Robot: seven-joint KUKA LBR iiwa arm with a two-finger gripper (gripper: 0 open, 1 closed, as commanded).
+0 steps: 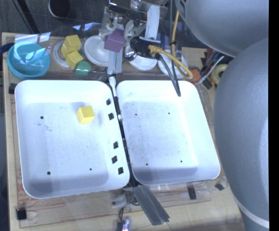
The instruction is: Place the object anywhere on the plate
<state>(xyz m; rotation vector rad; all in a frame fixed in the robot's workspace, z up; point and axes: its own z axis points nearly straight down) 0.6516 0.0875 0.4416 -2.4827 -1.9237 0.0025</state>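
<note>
The task's thing appears to be a small purple block (114, 41), a dull violet cube-like piece with a lighter top face and a darker side. It sits at the far edge of the tabletop (226, 211), beyond the gap between the two bins. It lies just beside the right rim of a white plate (95, 52), overlapping that rim from this angle. Whether it touches the plate cannot be told.

The jaws hang right at the block, under a cluster of metal parts and a yellow cable (171, 59). The block lies against their tip, but the clutter hides how far they are open. Whether they grip the block or merely sit over it cannot be told.

The grey arm (235, 81) fills the right side of the view and reaches over the far end of the right bin (197, 167).

A yellow cube (85, 114) lies alone in the left bin (33, 177), towards its far half. Behind that bin stand a blue bowl (26, 61), two yellow blocks (72, 50) on a clear dish and a green piece (83, 68). A second white plate (144, 63) lies right of the purple block.
</note>
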